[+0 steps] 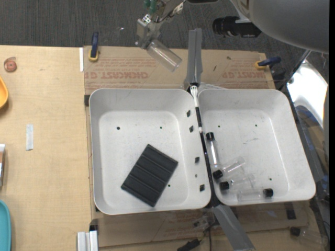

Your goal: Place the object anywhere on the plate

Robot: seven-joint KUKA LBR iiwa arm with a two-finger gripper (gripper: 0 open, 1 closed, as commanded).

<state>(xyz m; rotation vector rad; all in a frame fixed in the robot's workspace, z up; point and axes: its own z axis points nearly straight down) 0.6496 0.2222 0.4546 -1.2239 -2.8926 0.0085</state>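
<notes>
Nearest lies the black ribbed plate [150, 174] in the left bin [99, 140], its long axis slanting from lower left to upper right. 2 white bins sit side by side on the table; the right bin [282, 140] holds about 3 clear tubes [230, 174] with black caps. Cardboard [125, 69] behind reads "CHEMCST" upside down. Above it the end effector [149, 27] clamps 1 clear tube [164, 55], pointing down to the right
</notes>
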